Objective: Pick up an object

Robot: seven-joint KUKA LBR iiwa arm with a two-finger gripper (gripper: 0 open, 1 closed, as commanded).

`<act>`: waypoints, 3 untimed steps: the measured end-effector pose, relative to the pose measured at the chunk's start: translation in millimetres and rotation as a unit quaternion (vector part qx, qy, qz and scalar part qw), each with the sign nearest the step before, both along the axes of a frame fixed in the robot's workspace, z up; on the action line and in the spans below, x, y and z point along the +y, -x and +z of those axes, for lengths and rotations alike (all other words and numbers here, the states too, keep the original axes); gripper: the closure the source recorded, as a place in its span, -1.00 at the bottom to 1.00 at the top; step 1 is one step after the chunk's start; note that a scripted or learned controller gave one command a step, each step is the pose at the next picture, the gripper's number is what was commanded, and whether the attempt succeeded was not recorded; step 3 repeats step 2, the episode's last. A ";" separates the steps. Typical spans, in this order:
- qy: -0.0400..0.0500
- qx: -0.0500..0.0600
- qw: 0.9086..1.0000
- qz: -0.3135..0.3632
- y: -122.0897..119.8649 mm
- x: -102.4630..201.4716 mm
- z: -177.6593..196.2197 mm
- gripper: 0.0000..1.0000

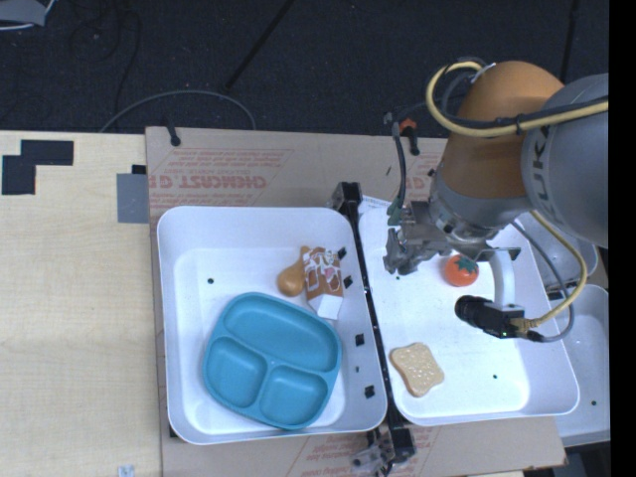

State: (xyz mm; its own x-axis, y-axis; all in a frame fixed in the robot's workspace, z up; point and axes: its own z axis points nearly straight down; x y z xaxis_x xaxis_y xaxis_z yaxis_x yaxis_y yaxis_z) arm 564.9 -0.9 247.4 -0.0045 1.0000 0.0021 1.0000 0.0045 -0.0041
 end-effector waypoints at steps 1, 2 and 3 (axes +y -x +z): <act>0.000 0.000 1.000 0.000 6.8 55.3 2.2 1.00; 0.001 0.001 1.000 0.000 23.7 96.7 -0.2 1.00; 0.001 0.001 1.000 0.000 23.7 96.7 -0.2 1.00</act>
